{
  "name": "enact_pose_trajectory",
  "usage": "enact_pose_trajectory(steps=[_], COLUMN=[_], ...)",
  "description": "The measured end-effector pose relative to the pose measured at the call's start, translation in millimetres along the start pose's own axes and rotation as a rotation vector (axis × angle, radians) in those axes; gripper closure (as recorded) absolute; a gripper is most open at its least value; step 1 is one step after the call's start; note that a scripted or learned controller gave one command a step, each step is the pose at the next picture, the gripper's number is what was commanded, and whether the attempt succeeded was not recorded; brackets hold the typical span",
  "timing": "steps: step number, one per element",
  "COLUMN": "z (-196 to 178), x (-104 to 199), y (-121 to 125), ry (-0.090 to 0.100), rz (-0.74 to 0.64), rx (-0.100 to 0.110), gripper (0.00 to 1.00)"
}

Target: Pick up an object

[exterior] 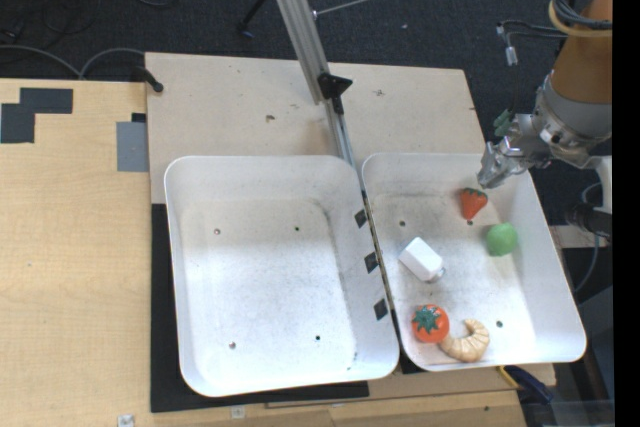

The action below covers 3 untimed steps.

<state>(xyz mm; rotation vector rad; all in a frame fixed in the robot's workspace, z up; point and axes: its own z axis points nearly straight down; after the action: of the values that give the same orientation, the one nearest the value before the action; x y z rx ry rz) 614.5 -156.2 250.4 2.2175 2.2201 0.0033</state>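
Gripper point(497, 167): I saw it over the right bin's point(560, 260) far right edge; I could not tell its state.
Nearest target: the red strawberry-like toy point(473, 203), just beside the tip, toward the bin's middle and nearer me.
Green ball point(502, 239): just past the strawberry.
Others: white block point(421, 259), tomato point(430, 323), croissant point(467, 341), well apart toward the near edge.
My judgement: a short reach down and left would have suited.

The light is bright and even on the two white bins point(270, 177), shadows are soft, the floor toward twelve o'clock is dark, and the whole picture looks a little fuzzy.
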Motion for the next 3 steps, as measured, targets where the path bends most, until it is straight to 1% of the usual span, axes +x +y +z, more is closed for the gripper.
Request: enact_pose_trajectory(steps=[1, 2, 3], z=[8, 21, 12], x=[63, 115, 173], y=[4, 10, 13], ry=[0.004, 0.004, 0.003], rz=[-0.004, -0.003, -0.004], rx=[0.008, 0.009, 0.006], gripper=[1.00, 1.00, 1.00])
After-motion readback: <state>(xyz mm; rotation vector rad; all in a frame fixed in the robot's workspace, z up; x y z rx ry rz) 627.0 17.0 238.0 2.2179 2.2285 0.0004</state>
